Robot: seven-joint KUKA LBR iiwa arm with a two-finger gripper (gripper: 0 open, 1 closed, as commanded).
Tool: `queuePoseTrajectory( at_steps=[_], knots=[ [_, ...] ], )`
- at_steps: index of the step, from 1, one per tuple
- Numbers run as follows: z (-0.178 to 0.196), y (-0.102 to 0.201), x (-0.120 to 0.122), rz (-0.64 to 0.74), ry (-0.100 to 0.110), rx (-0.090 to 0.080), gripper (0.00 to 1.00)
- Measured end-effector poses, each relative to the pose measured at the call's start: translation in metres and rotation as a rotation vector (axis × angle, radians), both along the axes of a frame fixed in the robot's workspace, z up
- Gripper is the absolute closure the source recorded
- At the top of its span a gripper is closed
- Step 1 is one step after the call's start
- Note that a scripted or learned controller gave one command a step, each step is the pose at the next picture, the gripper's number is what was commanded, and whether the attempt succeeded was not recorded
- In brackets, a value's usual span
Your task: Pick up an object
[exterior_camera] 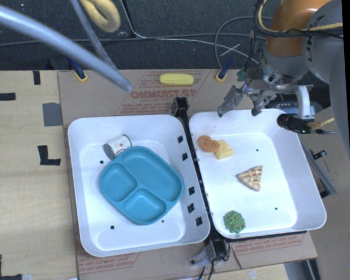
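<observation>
Doughnut and a cheese cube lie touching at the far left of the right bin, nearest the gripper, which hangs over that bin's far rim with fingers spread and nothing between them.

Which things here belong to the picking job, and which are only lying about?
Belonging to the job:
- pincer, open, above the right bin's far edge
- right bin
- pretzel, touching the yellow block
- pizza slice
- broccoli

Probably lying about:
- blue divided plate in the left bin
- mug beside that plate
- yellow piece on the cardboard beyond the bins
</observation>
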State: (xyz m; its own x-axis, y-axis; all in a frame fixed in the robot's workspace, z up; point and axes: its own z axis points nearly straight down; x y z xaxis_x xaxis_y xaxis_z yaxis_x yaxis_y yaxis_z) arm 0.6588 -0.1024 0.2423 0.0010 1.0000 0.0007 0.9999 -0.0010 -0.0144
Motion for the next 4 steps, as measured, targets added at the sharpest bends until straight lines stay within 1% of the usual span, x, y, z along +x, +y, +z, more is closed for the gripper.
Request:
queuePoseTrajectory(
  at_steps=[1,2,3,4],
  knots=[
    [0.008,0.000,0.002,0.003,-0.013,-0.001,0.00],
    [-0.057,0.003,0.000,0.002,-0.006,-0.001,0.00],
    [-0.114,-0.005,-0.006,0.002,-0.007,-0.002,0.00],
    [-0.157,-0.003,-0.005,0.003,-0.015,0.003,0.00]
  ],
)
